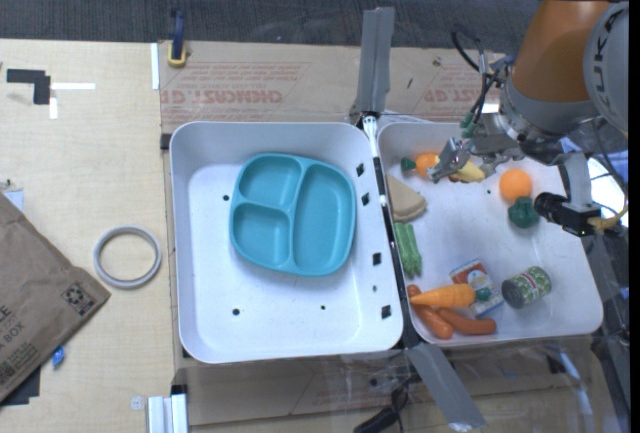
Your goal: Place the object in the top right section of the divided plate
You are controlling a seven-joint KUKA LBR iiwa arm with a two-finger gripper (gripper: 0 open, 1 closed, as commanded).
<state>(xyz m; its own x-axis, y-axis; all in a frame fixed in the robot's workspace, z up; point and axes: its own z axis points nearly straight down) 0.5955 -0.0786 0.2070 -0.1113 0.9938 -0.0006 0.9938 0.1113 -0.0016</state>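
A teal divided plate lies in the left bin, with nothing in its sections. My gripper is low at the back of the right bin, open, right over a small yellow and red toy. A little orange piece sits just left of it. Nothing shows between the fingers.
The right bin also holds an orange ball, a dark green piece, a can, a carrot, red sausages, a green pod and a tan wedge. A tape roll lies left of the bins.
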